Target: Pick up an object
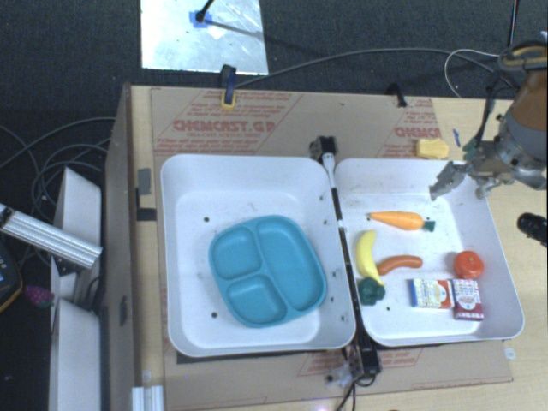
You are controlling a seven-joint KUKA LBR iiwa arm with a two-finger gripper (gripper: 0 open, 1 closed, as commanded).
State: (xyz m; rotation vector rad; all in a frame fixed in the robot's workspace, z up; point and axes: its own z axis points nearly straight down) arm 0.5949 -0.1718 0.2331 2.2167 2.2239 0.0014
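Right white bin [505, 315]: orange plastic carrot [396, 220], yellow banana [367, 255], red sausage [399, 264], red tomato [468, 265], small cartons [445, 295].

End effector [462, 176]: above the bin's far edge, fingers spread, grasping nothing.

Risk: closely packed items may be nudged aside; rounded shapes may slip.

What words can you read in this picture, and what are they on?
"CHEMCAST GP": red print on the brown board under the bins, left side.
More red print on the board's right side: too faint to read.
Small box in the right bin: print too small to read.
Red packet beside it: too blurred to read.
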